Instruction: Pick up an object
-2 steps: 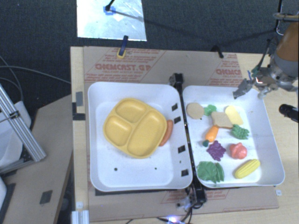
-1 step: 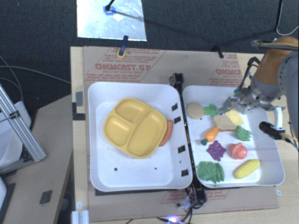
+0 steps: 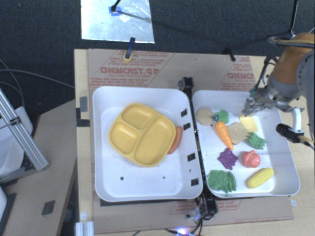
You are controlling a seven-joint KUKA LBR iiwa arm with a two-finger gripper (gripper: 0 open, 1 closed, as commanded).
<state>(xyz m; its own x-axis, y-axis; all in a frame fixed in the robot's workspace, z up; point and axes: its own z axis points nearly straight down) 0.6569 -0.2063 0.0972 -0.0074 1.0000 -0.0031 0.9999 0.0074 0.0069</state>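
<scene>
The right bin [image 3: 285, 146] holds several toy foods: a tan disc [image 3: 204, 115], a green broccoli [image 3: 222, 116], an orange carrot [image 3: 224, 134], a tan bread slice [image 3: 237, 132], a yellow wedge [image 3: 249, 124], a green leafy piece [image 3: 256, 141], purple grapes [image 3: 227, 158], a red fruit [image 3: 251, 159], a yellow corn cob [image 3: 259, 177] and a green lettuce leaf [image 3: 221, 180]. My gripper [image 3: 250, 109] hangs low at the bin's far side, just above the yellow wedge's far edge. Nothing shows as lifted.
The left bin [image 3: 106, 181] carries a yellow divided plate [image 3: 141, 134] with an orange sausage [image 3: 175, 139] against its right side. A black divider with clips [image 3: 193, 136] separates the bins. My arm [image 3: 290, 68] comes in over the right bin's far right corner.
</scene>
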